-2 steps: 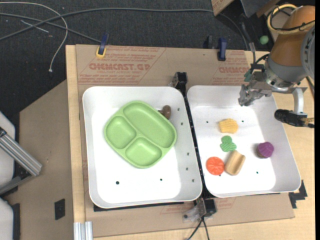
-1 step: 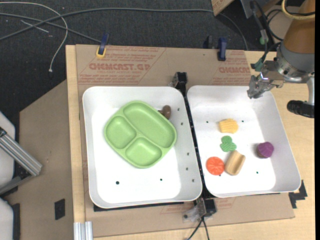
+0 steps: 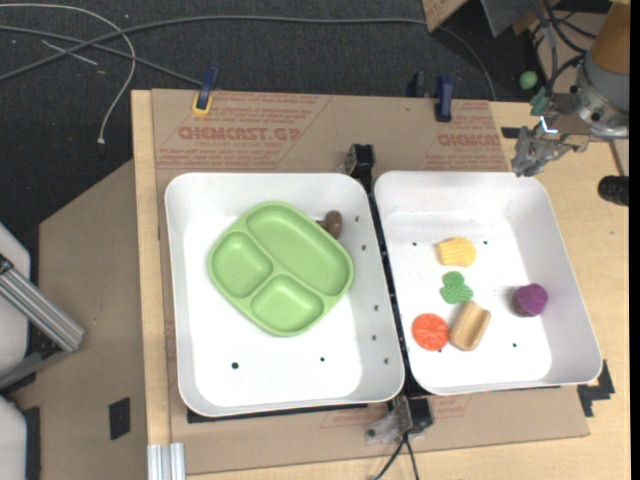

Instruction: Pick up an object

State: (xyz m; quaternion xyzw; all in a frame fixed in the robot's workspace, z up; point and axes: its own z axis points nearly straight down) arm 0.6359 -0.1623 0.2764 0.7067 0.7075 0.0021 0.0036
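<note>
The right bin (image 3: pixel 560 363) holds a yellow piece (image 3: pixel 456 252), a green piece (image 3: pixel 457 289), an orange-red round piece (image 3: pixel 431 331), a tan cylinder (image 3: pixel 470 325) and a purple ball (image 3: pixel 530 299). In the left bin (image 3: pixel 200 368) lies a green divided plate (image 3: pixel 281 267), with a small brown object (image 3: pixel 332 224) at its upper right edge. My gripper (image 3: pixel 527 163) hangs at the far right corner of the right bin, above its rim and well away from all the pieces. Nothing shows between its fingers.
Both bins rest on a cardboard sheet (image 3: pixel 260 128) held by blue clamps (image 3: pixel 207 89) at the back. A black bracket (image 3: pixel 360 158) sits between the bins at the far side. Cables (image 3: pixel 80 38) cross the dark floor at upper left.
</note>
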